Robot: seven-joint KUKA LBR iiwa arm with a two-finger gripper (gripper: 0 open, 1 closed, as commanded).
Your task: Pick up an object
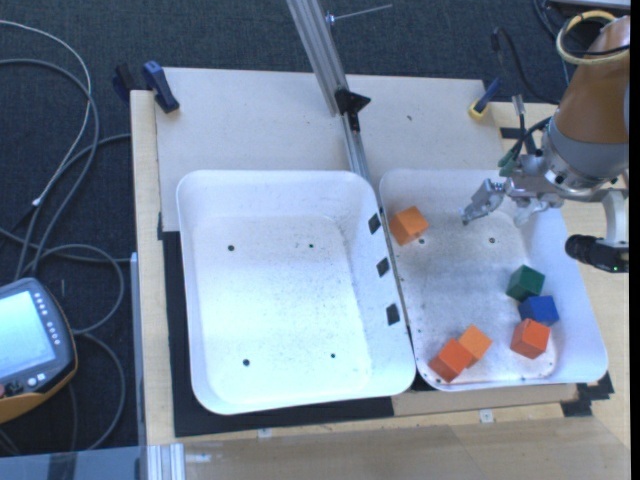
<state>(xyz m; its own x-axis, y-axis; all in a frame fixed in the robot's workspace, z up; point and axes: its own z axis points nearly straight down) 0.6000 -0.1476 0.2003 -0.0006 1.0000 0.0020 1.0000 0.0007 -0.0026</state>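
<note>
The right bin [470,268] holds several small blocks. An orange block [408,225] lies near its upper left corner. A green block [524,281], a blue block [540,309] and a red-orange block [530,338] cluster at the right side. Two more orange blocks [475,343] [452,359] touch each other near the front rim. My gripper [482,205] hangs over the upper middle of the right bin, to the right of the lone orange block and apart from it. No block is seen at its tip.
The left bin [200,268] sits beside the right one, with black clips [383,266] along the shared rim. A metal pole [320,48] slants up from the bench's back. A blue clamp [160,83] sits at the bench's far left corner.
</note>
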